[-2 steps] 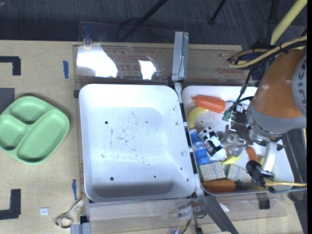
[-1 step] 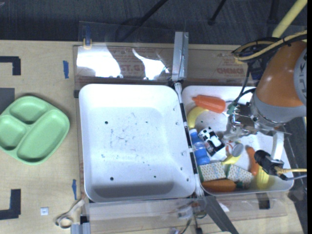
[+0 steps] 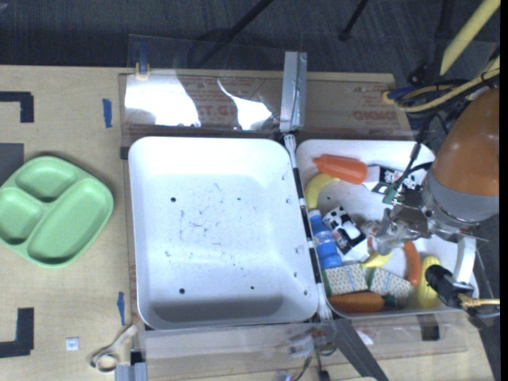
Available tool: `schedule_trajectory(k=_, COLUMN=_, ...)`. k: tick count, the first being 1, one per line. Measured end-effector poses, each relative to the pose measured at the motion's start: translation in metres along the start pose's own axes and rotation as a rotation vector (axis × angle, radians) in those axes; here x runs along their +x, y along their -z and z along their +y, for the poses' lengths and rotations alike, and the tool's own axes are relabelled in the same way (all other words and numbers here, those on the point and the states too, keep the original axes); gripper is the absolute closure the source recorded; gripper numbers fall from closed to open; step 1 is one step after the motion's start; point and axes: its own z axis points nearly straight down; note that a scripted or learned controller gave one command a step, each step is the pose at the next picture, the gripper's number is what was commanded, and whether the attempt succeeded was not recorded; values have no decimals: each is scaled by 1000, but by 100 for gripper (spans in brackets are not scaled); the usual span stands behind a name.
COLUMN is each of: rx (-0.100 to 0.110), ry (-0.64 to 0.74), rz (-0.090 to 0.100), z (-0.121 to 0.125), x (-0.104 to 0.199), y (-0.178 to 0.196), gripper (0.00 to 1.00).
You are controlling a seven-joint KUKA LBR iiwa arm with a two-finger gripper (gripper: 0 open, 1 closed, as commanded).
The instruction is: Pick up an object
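Over the right bin [image 3: 361, 148] the gripper [image 3: 386, 232] hangs above a jumble of toys, an orange carrot-shaped piece [image 3: 340, 167] lying by the far wall, though I cannot tell its finger spread.

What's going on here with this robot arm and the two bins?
The grey arm with the orange band reaches in from the right, its gripper low over the right bin, which is crowded with small toys: an orange carrot, a yellow piece, a black and white toy, a blue item. Nothing is visibly held yet. A green divided plate sits on the bench to the left.
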Motion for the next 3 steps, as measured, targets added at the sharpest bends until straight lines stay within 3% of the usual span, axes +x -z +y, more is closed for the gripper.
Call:
schedule_trajectory(k=1, rx=-14, ry=-66, rz=1, z=9, x=-18, y=-89, gripper=100)
schedule_trajectory(k=2, rx=-1, ry=-186, rz=0, z=-18, x=64, y=-9, gripper=100)
schedule_trajectory(k=3, rx=-3, ry=120, rz=-1, z=13, x=51, y=66, gripper=100)
